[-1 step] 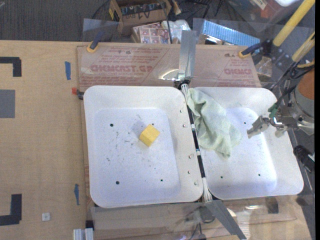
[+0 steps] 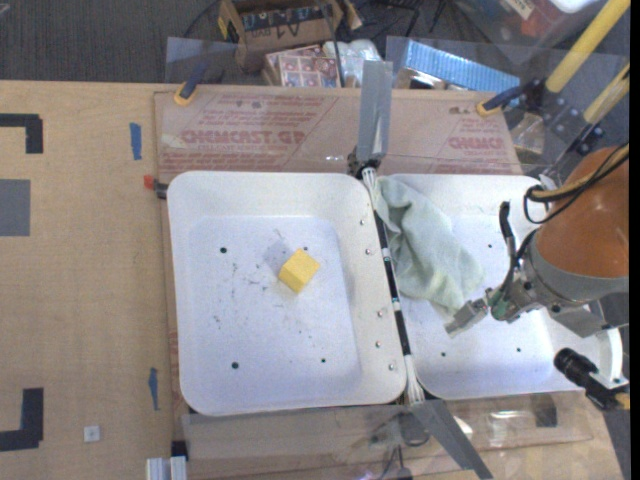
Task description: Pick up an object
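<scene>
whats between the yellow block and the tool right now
In the camera view, going from the yellow block toward the tool: bare floor of the left bin, the bins' adjoining rims, then the pale green cloth.

A light wooden bench top (image 2: 80, 298) carries black markings (image 2: 22, 133) and bits of blue tape (image 2: 135, 141). Behind the bins stands a brown cardboard sheet (image 2: 250, 138) with red lettering. Beyond it, dark grey floor (image 2: 90, 18) holds a cluttered cardboard box (image 2: 280, 18).

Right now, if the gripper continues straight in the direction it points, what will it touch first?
The gripper points left toward the pale green cloth in the right bin. It would likely meet the cloth's lower edge first, though its height above the cloth is unclear.
</scene>
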Controlling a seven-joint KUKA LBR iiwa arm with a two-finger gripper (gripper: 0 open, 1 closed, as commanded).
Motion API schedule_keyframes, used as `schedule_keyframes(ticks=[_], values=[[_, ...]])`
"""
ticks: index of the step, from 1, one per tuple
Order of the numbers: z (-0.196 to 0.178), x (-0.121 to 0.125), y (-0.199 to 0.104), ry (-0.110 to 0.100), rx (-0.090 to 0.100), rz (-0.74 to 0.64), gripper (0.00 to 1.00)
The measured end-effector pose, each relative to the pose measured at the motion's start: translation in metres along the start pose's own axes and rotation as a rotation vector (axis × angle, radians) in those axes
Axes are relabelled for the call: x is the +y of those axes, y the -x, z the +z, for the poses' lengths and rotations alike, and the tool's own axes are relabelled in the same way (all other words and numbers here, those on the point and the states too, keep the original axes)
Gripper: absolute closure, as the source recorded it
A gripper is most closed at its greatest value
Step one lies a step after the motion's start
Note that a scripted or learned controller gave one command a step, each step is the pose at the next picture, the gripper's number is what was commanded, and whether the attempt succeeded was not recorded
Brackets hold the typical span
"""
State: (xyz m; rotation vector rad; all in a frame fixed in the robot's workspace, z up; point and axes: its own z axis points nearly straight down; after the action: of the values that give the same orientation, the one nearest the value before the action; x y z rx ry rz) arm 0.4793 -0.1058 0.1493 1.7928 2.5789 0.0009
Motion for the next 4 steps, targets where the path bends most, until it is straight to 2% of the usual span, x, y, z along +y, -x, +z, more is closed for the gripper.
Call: schedule_keyframes(ticks=[1, 2, 3, 4], values=[[0.060, 0.057, 0.039, 0.008, -0.005, -0.105, 0.00], [0.061, -0.022, 0.062, 0.004, -0.004, 0.092, 0.00], [0.061, 0.004, -0.001, 0.008, -0.001, 0.371, 0.00], [0.061, -0.009, 0.041, 0.009, -0.005, 0.430, 0.00]])
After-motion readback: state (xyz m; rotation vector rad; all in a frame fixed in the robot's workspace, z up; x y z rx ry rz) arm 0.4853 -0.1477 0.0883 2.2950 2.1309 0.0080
